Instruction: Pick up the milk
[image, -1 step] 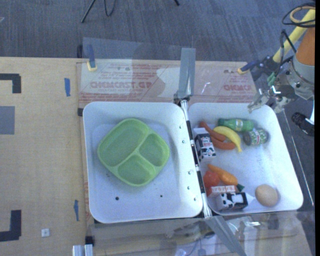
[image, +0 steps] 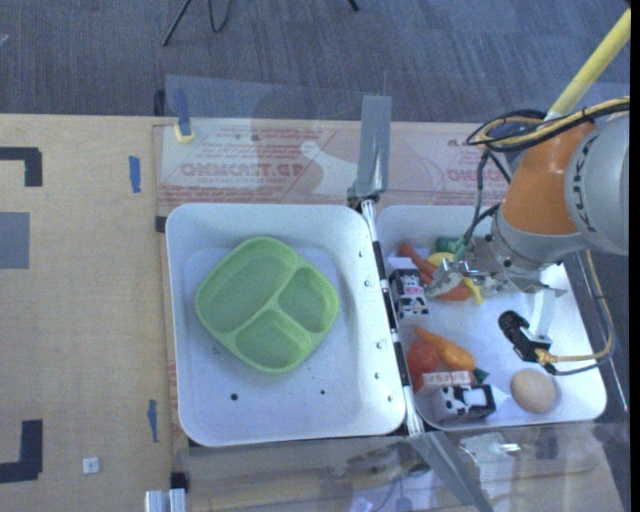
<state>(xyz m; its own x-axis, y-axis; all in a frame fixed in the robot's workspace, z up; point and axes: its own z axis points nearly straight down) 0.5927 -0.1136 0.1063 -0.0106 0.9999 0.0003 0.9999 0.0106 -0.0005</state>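
Bench (image: 70, 300) tan wood | floor (image: 100, 50) grey carpet | gripper (image: 447, 281) state unclear

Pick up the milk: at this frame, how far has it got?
Done: the arm has reached over the right bin, its gripper low among the toys at the upper left. In hand: nothing visible. Left: the whole pick; the cow-patterned milk carton lies at the bin's front edge, apart from the gripper.

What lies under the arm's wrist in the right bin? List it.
Orange and green toy food pokes out beside the gripper in the right bin. The wrist covers whatever lies beneath.
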